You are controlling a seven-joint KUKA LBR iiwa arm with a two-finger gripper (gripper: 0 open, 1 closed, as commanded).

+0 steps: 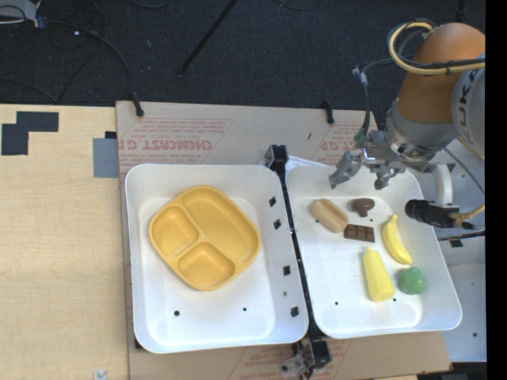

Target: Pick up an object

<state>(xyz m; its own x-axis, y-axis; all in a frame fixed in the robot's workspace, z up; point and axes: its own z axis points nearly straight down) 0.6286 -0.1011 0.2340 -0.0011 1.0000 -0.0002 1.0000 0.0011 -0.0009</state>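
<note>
Cardboard (198, 137) with red print covered the bench, and on it two white bins sat side by side under a dark floor strung with cables. Of the pickable objects, all lay in the right bin (444, 315), below the gripper (364, 172). Its two fingers were spread apart, with nothing between them, poised over the bin's far edge. Nearest below the fingers lay a small brown mushroom-shaped piece (363, 206), just beside a tan bread roll (329, 215) that lay to its left. A dark chocolate bar (359, 233) sat touching the roll's near end. Farther from the fingers, to the right, lay a banana (395, 240), and beyond it a yellow bottle (378, 275) with a green ball (411, 280) just beside it. Well away to the fingers' left, the left bin (150, 323) held a yellow divided tray (203, 237). None of these objects touched the gripper.
</note>
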